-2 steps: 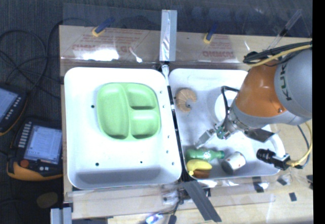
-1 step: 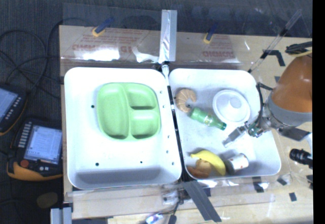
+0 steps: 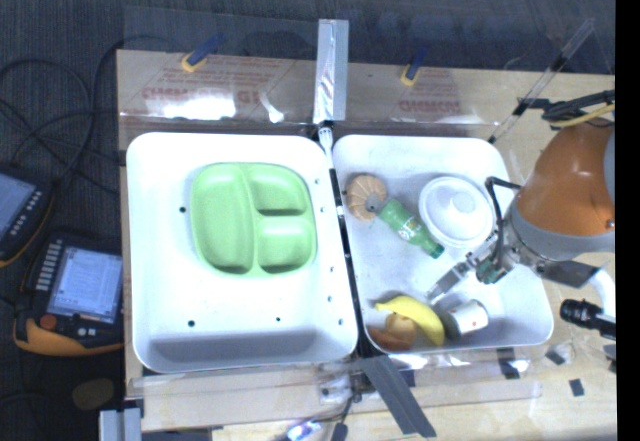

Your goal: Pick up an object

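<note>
The jaws (image 3: 462, 274) are hanging low inside the right bin (image 3: 520, 329), and whether they are clenched or released is impossible to tell. Nothing is showing between them. Just below them a small silver-and-white cylinder (image 3: 467, 317) is lying on its side near the bin's front edge, beside a yellow banana (image 3: 415, 314) resting against a brown fruit (image 3: 392, 331). Above the jaws a white bowl (image 3: 456, 209), a green bottle (image 3: 409, 227) and a tan round thing (image 3: 366, 195) are sitting. A green divided plate (image 3: 252, 217) is lying in the left bin (image 3: 160, 329).

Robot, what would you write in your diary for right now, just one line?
stage: reaching | gripper: low in right white bin, holding nothing seen | nearest: yellow banana, small white cup | green divided plate: left bin
</note>
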You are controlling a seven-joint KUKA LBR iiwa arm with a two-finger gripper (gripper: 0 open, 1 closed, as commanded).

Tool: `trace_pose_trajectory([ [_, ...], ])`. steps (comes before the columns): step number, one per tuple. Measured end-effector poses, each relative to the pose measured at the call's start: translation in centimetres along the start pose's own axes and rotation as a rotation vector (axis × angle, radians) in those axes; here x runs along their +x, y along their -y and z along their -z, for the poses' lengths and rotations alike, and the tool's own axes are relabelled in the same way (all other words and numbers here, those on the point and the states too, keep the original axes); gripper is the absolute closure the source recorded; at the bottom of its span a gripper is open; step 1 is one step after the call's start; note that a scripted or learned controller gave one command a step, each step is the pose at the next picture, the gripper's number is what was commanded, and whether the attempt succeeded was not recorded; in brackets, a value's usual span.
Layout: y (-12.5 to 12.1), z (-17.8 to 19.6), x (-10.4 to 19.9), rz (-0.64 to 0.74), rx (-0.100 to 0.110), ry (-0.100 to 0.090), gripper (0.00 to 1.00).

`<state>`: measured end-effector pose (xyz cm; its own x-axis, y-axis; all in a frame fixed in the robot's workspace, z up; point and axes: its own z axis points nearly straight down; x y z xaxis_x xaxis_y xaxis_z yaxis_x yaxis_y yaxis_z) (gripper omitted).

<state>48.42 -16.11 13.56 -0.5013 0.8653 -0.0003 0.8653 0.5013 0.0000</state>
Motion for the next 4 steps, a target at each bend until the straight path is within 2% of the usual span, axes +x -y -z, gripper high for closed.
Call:
trace_pose_trajectory([
  [1, -4.8, 11.8, -1.4, 0.09, -0.001, 0.001, 0.0],
  [2, -9.7, 9.2, -3.4, 0.255, 0.0, 0.001, 0.0],
  [3, -9.7, -1.5, -5.2, 0.085, -0.002, 0.0, 0.0],
  [4, -9.1, -4.0, -1.7, -0.432, -0.024, 0.016, 0.0],
])
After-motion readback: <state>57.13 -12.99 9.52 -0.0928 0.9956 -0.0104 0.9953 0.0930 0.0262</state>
